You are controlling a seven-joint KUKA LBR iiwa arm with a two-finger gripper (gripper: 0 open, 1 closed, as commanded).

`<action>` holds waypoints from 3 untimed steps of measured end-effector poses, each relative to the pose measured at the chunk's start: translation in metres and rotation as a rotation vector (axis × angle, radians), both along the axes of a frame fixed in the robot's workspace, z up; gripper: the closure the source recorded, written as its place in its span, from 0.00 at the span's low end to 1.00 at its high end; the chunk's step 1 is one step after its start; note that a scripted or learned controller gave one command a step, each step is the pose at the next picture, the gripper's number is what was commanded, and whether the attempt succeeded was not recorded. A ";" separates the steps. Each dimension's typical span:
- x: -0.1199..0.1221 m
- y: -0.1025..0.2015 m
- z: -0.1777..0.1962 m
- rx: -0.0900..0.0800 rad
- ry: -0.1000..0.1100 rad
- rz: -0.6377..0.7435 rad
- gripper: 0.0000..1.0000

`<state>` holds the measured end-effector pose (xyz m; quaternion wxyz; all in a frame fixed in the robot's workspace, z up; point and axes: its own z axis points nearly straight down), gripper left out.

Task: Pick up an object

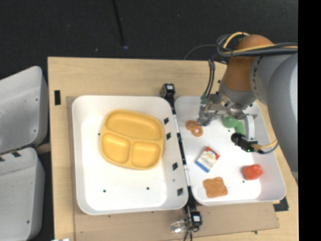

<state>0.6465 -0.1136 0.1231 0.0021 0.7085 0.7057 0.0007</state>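
A: Which thing is it going for?

B: My guess is the ring (194,129), a small orange-brown loop lying flat near the left wall of the right bin (271,185), toward the far end. The gripper (206,115) is low over that corner, its tip just beside the ring, up and to the right of it.

A: Does it have it?

B: No. The ring lies on the bin floor, clear of the tool. Whether the gripper is spread or closed I cannot tell; the wrist and cables cover that part.

A: So which step is this?

B: The approach, I judge: down at the bin, nothing lifted. A green piece (231,121) shows under the wrist, partly hidden, so that could be the target instead.

A: What else is in reach?

B: A white carton (206,159) with red and blue print sits mid-bin, tilted. Nearer the front lie a brown toast (215,187) and a red lump (252,171), all well apart from each other. The left bin (85,195) holds a yellow tray (132,138) with three compartments.

A: And the next move?

B: It needs to shift a little left and forward so the ring sits between the tips, then close and lift straight. The ring is thin and flat, and the wall is near, so there is little room on that side. A slip or a push against the wall seems the likely failure.
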 end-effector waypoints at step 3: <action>0.000 0.003 0.146 0.001 -0.002 0.007 1.00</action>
